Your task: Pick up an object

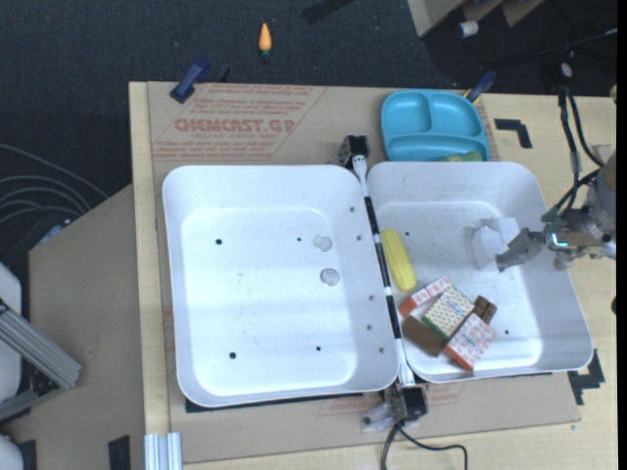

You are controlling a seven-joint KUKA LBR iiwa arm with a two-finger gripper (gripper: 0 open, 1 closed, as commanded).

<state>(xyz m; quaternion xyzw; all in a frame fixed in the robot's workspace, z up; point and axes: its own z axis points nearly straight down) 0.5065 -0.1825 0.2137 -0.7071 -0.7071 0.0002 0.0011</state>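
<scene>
The right bin point(558, 311) holds a yellow corn cob point(397, 259) by its left wall. At its front lies a cluster: a patterned box point(448, 311), a red-and-white box point(471, 342) and a brown block point(421, 334). A pale crumpled piece point(487, 239) rests near the bin's middle. My gripper point(513, 254) reaches in from the right, low over the right bin, just right of the pale piece and up-right of the box cluster. Nothing is seen held in it.
The left bin point(196, 262) has two small grey discs point(326, 260) near its right side. A blue divided tray point(431, 125) sits behind the right bin. A blue clip point(189, 81) lies at the board's back left corner. Cables hang at the far right.
</scene>
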